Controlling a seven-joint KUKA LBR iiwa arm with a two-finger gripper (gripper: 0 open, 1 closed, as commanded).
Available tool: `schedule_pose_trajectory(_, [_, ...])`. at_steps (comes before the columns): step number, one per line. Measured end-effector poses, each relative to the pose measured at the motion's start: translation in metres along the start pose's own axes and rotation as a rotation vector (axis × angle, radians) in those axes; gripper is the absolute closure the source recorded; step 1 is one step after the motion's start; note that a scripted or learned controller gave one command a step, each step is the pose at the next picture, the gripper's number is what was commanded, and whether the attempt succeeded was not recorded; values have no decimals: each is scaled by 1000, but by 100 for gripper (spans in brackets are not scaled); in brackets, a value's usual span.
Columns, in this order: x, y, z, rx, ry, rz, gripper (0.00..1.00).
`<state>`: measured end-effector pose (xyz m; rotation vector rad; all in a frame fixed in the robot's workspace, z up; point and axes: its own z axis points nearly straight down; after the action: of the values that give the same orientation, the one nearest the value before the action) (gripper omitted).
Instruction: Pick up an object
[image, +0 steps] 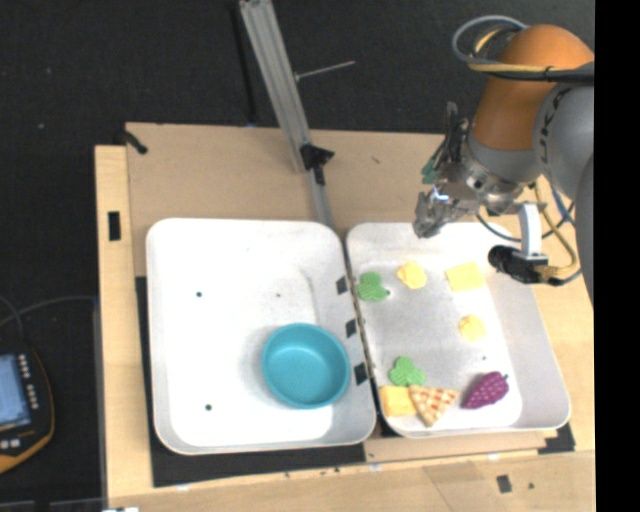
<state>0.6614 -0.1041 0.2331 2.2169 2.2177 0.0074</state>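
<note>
The gripper (432, 222) hangs over the far rim of the right bin (520, 330), its dark fingertips pointing down; whether they are apart or together cannot be told, and nothing shows between them. Above it the grey arm (560, 120) with its orange band (525, 70) reaches in from the right, cables looping beside the wrist.

Just below the gripper, in the right bin, lie a yellow piece (411, 275) and a yellow square (464, 276), with a green piece (373, 288) near the bin's left wall. A small yellow lump (471, 326) sits near the middle. Along the near edge cluster a second green piece (406, 372), a yellow block (397, 401), a pizza slice (434, 403) and purple grapes (486, 389).

The left bin (200, 270) holds a blue bowl (304, 364) toward its near right corner. Both bins rest side by side on the bench (200, 160).
</note>
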Motion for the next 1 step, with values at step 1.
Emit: schedule_pose_trajectory(1, [48,-18,-13,6,3,-6,100])
